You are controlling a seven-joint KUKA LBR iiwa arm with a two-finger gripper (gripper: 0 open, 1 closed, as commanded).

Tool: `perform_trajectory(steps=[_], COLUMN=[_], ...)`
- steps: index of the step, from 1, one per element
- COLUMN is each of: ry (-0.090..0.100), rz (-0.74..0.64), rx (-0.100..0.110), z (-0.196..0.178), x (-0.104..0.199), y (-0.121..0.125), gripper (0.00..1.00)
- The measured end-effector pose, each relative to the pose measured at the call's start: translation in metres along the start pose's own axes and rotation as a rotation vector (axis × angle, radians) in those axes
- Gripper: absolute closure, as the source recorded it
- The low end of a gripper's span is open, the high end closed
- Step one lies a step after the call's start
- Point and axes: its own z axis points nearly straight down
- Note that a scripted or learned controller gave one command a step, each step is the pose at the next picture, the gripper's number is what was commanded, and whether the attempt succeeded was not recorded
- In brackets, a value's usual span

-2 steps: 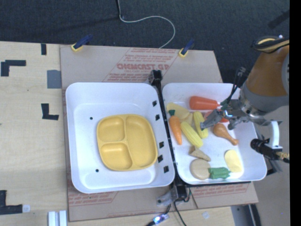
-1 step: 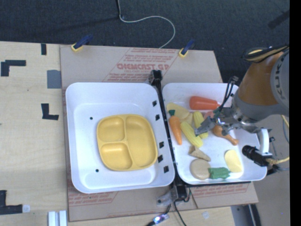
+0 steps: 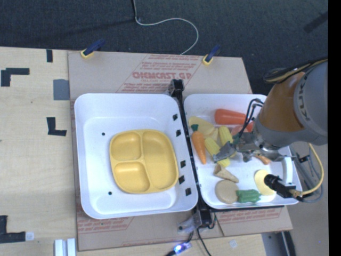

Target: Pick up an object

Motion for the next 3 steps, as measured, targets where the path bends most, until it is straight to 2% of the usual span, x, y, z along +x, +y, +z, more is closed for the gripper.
perform_trajectory(steps=[1, 2, 3], ry=[-0.001, -0.003, -0.002], rz=[0.0, 0.0, -0.001], rx=[-0.004, -0.005, -0.008], z=[0.031, 0.02, -0.038], x=[0.001, 0.0, 0.007], y=[0.0, 0.001, 0.002], gripper=[0.0, 1.0, 1.0])
